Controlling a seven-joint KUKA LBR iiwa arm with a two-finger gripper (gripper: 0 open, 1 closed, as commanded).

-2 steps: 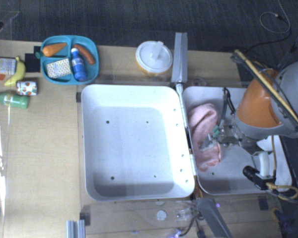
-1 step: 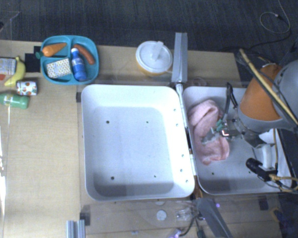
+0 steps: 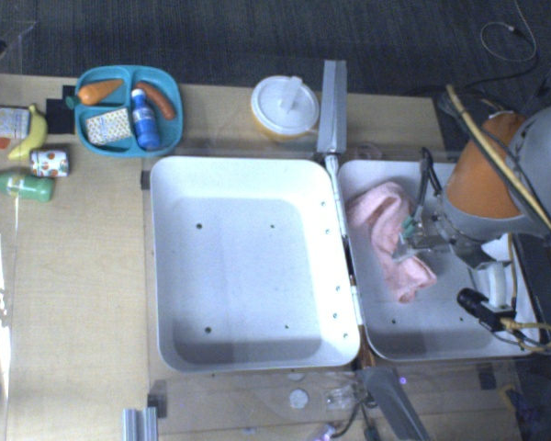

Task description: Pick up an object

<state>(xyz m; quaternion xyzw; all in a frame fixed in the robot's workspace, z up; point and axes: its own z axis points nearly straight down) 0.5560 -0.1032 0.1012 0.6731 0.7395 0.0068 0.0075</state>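
Labels first: at the far left of the frame a small box (image 3: 4,122) has a red and white face, and just below it a can (image 3: 49,163) lying on its side has a patterned wrap. The print on both is too small to read. The blue bottle (image 3: 144,123) has a pale band whose writing is also illegible.

Counted, there are two white bins. The left bin (image 3: 248,265) fills the centre of the frame and the right bin (image 3: 441,331) sits against it at centre right. One pink cloth (image 3: 376,211) lies crumpled in the right bin, towards its left wall.

One blue divided tray (image 3: 166,137) at upper left holds four things: the blue bottle, one carrot (image 3: 101,91), one sausage (image 3: 159,102) and one speckled cracker (image 3: 107,127). Beside the tray lie one banana (image 3: 32,134) and one green bottle (image 3: 18,186). One white lidded cup (image 3: 285,107) stands at upper centre.

The gripper (image 3: 411,239) is down in the right bin at the cloth's right edge, with pink folds above and below it. Whether it is open, closed or gripping the cloth cannot be told from this angle.
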